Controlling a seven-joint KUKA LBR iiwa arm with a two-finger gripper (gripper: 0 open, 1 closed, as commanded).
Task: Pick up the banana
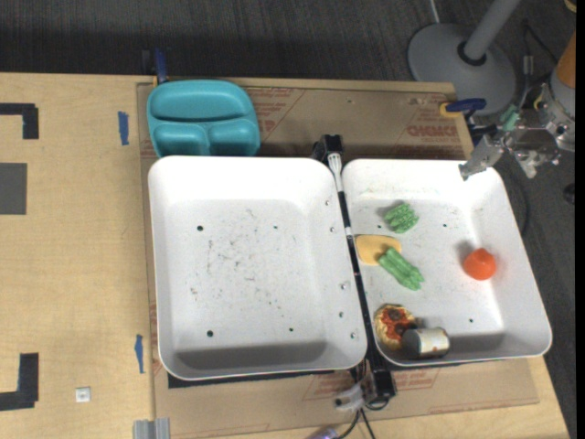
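Reaching for the banana (370, 247) is being advised from its bare left end, since a green toy (401, 269) is overlapping it; the state of the gripper (479, 161) cannot be told.

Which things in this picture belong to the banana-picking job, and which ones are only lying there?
For the job:
- banana, yellow, in the right bin by its left wall
- tool, above the right bin's far corner

Only lying about:
- two green vegetables
- orange ball
- red-yellow item
- grey cylinder
- left bin
- teal tray
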